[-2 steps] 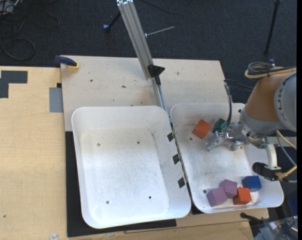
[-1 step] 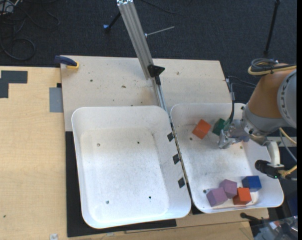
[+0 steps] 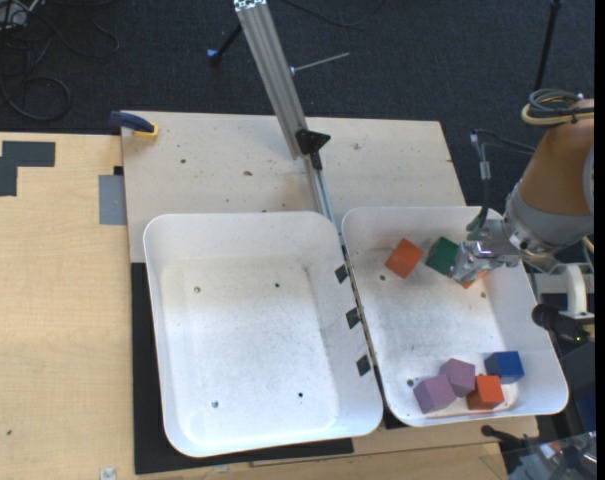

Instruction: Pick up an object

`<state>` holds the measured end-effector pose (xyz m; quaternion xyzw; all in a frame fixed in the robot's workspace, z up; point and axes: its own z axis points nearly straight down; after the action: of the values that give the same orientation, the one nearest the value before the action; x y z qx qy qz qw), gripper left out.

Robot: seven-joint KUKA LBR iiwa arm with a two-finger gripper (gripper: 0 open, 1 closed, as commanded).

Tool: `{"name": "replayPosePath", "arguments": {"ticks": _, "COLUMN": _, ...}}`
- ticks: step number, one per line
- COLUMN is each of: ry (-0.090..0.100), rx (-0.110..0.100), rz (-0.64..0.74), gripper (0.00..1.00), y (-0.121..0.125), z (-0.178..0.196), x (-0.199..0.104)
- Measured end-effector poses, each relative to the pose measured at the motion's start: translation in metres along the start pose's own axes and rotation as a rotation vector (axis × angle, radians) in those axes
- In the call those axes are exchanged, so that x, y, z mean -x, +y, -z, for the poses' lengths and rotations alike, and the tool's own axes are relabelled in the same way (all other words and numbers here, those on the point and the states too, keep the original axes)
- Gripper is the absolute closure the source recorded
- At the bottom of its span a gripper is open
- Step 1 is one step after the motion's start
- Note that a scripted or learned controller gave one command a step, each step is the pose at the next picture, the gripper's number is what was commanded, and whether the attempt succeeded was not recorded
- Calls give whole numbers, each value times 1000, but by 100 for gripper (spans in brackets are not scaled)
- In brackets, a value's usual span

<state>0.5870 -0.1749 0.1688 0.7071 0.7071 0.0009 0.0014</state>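
My gripper (image 3: 472, 268) reaches into the right bin (image 3: 432, 328) from the right, low over its upper right part. A small orange-red piece (image 3: 471, 280) peeks out just under the fingertips. A green block (image 3: 442, 256) lies right beside the gripper on its left, and an orange block (image 3: 404, 258) lies further left. At the bin's near right corner sit two purple blocks (image 3: 446, 385), an orange-red block (image 3: 485, 393) and a blue block (image 3: 504, 365).
The left bin (image 3: 242, 328) stands beside the right one, with black clips (image 3: 350, 316) along the shared rim. A slanted aluminium post (image 3: 277, 73) rises behind the bins. The arm's grey and orange body (image 3: 557, 183) hangs over the right bin's far right edge.
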Motion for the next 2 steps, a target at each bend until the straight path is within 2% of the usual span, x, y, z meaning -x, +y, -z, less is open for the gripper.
{"name": "replayPosePath", "arguments": {"ticks": 1, "ry": 0, "rx": -1, "rz": 1, "gripper": 100, "y": -3, "z": 43, "x": -1}}
{"name": "replayPosePath", "arguments": {"ticks": 2, "ry": -1, "rx": 2, "rz": 2, "gripper": 100, "y": -6, "z": 107, "x": -1}}
